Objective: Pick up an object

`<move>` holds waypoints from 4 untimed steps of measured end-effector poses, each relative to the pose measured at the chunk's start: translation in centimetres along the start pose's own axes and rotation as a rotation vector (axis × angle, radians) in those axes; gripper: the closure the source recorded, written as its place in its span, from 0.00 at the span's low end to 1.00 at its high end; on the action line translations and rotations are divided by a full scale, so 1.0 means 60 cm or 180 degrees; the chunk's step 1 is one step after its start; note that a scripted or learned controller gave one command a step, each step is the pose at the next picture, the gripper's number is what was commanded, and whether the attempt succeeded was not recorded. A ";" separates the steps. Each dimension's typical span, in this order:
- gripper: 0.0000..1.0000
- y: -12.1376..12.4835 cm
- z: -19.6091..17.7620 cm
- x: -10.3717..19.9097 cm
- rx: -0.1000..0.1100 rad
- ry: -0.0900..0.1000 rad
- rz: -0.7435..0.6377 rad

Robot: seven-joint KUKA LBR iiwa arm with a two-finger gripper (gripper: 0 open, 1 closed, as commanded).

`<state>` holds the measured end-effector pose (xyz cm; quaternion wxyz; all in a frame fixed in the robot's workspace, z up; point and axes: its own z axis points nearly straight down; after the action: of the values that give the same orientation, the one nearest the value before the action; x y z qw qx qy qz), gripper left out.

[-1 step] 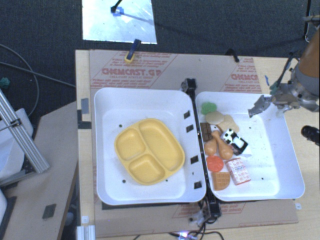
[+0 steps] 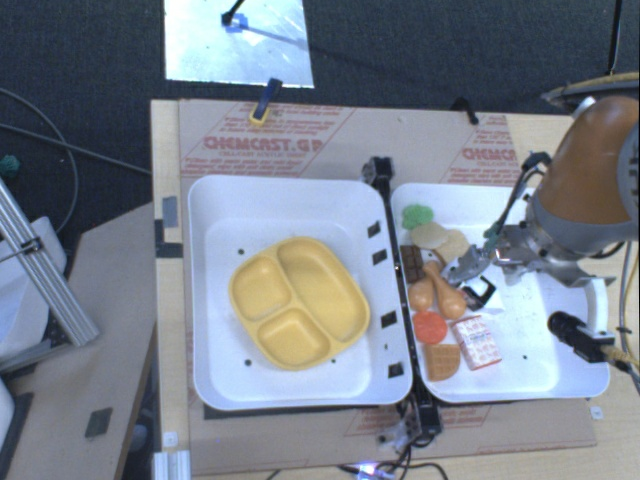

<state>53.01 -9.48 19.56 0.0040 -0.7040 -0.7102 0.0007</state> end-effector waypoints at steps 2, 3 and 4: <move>0.00 -0.036 0.094 0.011 -0.0015 -0.0016 0.0039; 0.00 -0.062 0.173 0.013 -0.0086 -0.0031 0.0029; 0.00 -0.070 0.142 0.009 -0.0035 -0.0017 0.0026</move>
<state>48.78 -8.91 11.09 -0.0018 -0.7069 -0.7073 -0.0013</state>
